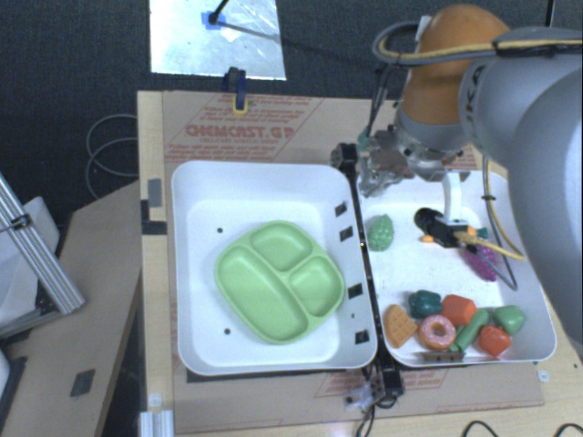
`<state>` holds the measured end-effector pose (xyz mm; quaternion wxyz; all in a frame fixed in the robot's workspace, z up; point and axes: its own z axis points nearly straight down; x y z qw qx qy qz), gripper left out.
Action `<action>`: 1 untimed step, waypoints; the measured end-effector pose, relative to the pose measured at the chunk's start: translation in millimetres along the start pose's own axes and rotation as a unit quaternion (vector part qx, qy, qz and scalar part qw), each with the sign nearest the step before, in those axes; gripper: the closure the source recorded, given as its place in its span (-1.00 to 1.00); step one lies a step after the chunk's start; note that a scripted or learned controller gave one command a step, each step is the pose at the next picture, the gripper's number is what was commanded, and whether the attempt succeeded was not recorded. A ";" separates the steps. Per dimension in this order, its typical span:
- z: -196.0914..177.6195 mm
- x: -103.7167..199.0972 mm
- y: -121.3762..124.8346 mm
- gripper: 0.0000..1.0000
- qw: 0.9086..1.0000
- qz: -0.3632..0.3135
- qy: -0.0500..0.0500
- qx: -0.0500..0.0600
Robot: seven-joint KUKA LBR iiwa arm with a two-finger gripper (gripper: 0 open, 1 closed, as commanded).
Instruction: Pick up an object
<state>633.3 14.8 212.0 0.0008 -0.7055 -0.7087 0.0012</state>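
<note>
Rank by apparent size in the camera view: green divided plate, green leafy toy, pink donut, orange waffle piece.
1. green divided plate, by far the largest.
2. green leafy toy, pink donut and orange waffle piece look about alike; not ranking them.

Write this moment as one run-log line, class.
arm: over right bin far end | gripper: above green toy, nothing seen held | left bin: green divided plate | toy pile: right bin near end

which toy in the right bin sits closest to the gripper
The bumpy green toy, alone near the divider just below the gripper; the other toys cluster along the bin's near edge.
</note>
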 end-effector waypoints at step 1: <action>-13.0 8.9 1.7 1.00 1.000 -0.001 0.000 0.000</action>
